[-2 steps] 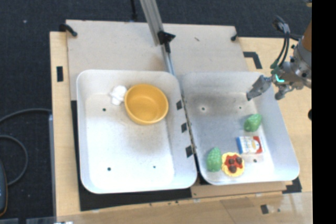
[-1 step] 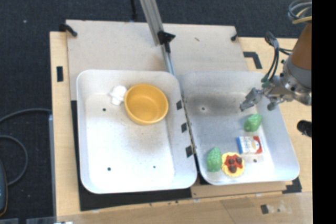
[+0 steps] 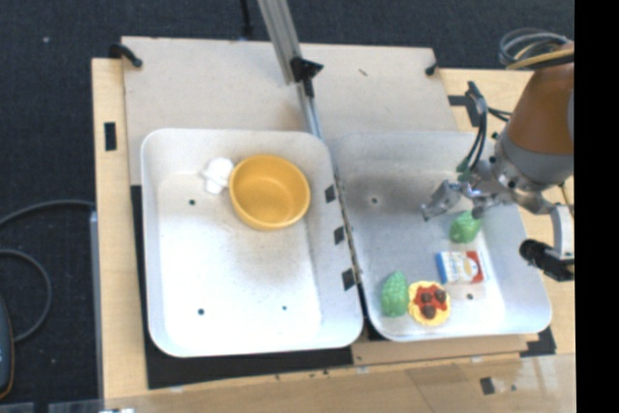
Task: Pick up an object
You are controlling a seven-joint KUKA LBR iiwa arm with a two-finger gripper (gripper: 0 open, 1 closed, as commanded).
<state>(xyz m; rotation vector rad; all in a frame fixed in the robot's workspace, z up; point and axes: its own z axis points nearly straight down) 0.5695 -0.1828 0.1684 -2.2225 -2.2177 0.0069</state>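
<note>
The claw (image 3: 455,201) hangs above a small green object (image 3: 465,228), its grip state unclear

Yellow bowl (image 3: 270,191); green toys (image 3: 394,294) (image 3: 465,228); white bins (image 3: 242,329); orange-banded grey arm (image 3: 542,126).

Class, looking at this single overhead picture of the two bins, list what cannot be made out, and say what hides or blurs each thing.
1. Gripper: finger state blurred, too small to read.
2. Small green object: sits just below the gripper; contact unclear, shape too blurry to identify.
3. White lump beside the yellow bowl: too small to identify.
4. Small box: print unreadable.
</note>
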